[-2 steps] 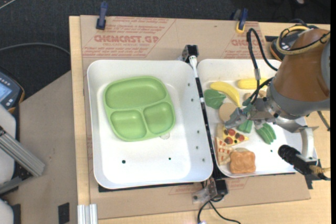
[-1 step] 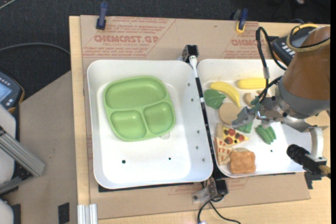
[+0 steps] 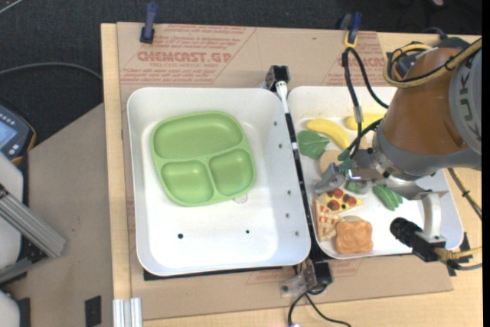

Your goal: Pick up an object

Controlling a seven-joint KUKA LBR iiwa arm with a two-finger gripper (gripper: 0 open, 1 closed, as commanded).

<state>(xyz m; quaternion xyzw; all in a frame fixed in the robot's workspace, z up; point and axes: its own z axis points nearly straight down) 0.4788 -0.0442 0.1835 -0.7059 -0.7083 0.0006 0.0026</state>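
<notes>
Overhead, the grey arm's two-finger gripper (image 3: 337, 178) hangs low in the right-hand shallow white bin (image 3: 452, 230), just above a flat toy pizza slice (image 3: 337, 204); whether it is apart or together cannot be told. Beside the pizza slice, toward the bin's near rim, lies an orange bread-like lump (image 3: 354, 235); beyond it sit a green leaf-shaped piece (image 3: 312, 143) and a yellow banana (image 3: 329, 132). Well left of it, the other white bin (image 3: 153, 241) holds a light-green three-compartment plastic tray (image 3: 202, 158). Red print on the brown cardboard sheet (image 3: 184, 50) beyond it reads "CHEMCAST".
</notes>
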